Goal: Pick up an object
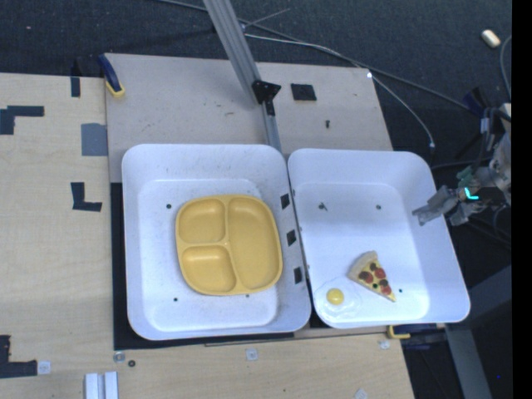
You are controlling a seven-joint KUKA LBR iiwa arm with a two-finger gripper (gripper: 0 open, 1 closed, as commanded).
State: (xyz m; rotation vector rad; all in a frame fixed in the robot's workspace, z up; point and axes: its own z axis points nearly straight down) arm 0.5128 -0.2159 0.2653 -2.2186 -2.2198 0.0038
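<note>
A toy pizza slice (374, 276) lies in the right white bin (349, 173), near its front right. A toy fried egg (336, 298), white with a yellow yolk, rests just left of the slice by the bin's front wall. My gripper (441, 208) hangs over the right rim of that bin, above and to the right of the pizza slice, well apart from both toys. Nothing shows between its tips.
The left white bin (150, 173) holds a yellow divided plate (228, 244). A metal pole (237, 40) slants down to the gap between the bins at the back. Cables trail across the dark floor behind and to the right.
</note>
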